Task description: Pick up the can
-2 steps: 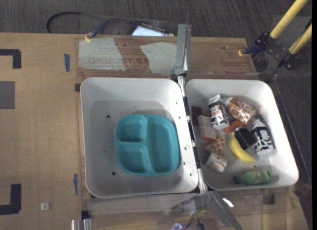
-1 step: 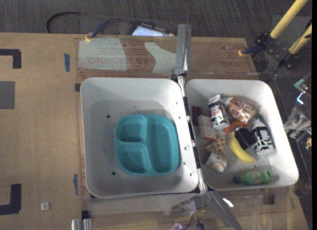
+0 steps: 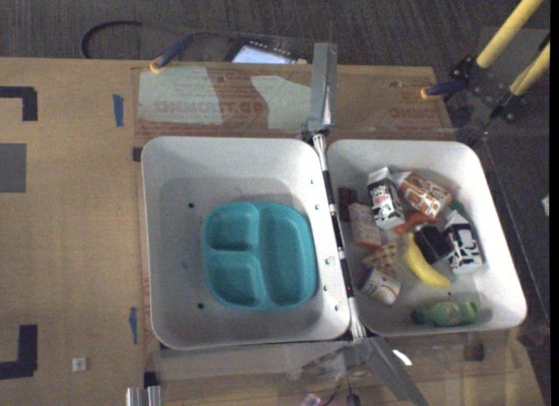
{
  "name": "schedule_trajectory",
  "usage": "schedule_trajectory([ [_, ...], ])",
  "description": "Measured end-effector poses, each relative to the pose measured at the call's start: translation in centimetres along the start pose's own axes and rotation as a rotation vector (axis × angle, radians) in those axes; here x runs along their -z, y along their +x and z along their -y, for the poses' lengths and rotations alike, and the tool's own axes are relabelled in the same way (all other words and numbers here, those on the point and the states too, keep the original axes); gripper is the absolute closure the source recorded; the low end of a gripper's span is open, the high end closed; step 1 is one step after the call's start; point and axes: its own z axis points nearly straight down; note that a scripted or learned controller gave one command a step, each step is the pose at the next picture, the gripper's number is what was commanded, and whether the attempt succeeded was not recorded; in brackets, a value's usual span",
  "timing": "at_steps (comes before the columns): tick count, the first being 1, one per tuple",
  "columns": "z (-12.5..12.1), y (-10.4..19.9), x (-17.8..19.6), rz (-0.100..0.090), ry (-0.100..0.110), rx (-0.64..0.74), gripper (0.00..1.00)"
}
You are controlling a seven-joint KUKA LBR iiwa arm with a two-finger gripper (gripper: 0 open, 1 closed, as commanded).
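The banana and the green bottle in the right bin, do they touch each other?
Apart. The camera view shows bare white bin floor between the banana and the green bottle.

Dark grey carpet floor [image 3: 349, 3] beyond the bench. Brown bench top [image 3: 70, 221] with blue tape marks [image 3: 118, 109]. Black cable loop [image 3: 109, 37] on carpet

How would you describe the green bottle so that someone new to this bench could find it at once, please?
Look at the right-hand white bin, the one crowded with small food items beside the bin holding the teal tray. Follow its near edge: the green bottle lies on its side there, just below the yellow banana. It is the only green thing in that bin.
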Motion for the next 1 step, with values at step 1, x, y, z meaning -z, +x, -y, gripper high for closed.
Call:
schedule_trajectory([
  [1,-0.45,-0.33,5.07,0.001,-0.001,-0.328,1.00],
])
